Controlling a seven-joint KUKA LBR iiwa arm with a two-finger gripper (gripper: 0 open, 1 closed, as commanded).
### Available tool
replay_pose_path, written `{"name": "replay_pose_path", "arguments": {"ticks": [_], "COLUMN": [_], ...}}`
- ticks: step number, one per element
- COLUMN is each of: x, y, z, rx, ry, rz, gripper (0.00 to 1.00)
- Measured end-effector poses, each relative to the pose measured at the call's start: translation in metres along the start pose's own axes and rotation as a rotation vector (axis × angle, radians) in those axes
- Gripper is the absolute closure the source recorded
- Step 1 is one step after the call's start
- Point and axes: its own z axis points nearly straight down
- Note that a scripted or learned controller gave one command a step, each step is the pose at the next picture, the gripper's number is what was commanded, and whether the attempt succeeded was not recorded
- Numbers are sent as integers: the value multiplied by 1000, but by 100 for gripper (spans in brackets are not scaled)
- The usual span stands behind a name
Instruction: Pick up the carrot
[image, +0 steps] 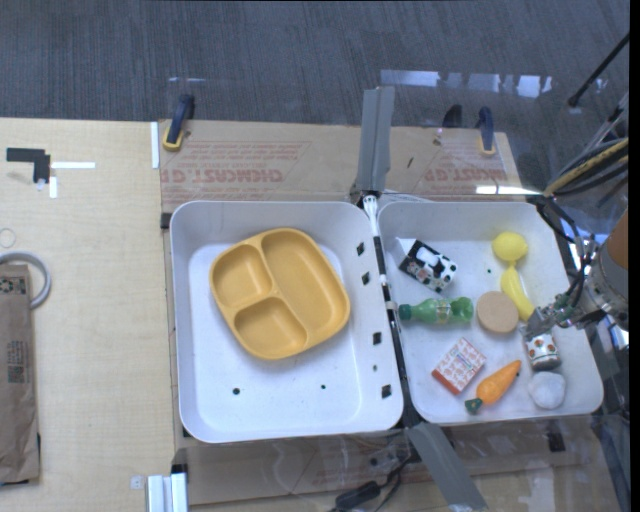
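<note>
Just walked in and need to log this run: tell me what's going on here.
The arm reaches in from the right, its gripper low over the right bin, near a small can and the banana. The carrot lies untouched near the bin's front edge, beside a red-checked packet. The left bin holds a yellow divided plate.

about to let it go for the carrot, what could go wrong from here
1. The carrot lies tilted in a tight cluster: the pink box sits beside it and the white lump is near its tip, so the fingers may knock or catch a neighbour.
2. The gripper is at the right bin's edge over the small can, which could be bumped on the way.
</note>
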Motion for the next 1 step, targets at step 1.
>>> {"name": "replay_pose_path", "arguments": {"ticks": [1], "x": [0], "y": [0], "z": [0], "rx": [0], "ry": [0], "rz": [0], "gripper": [0]}}
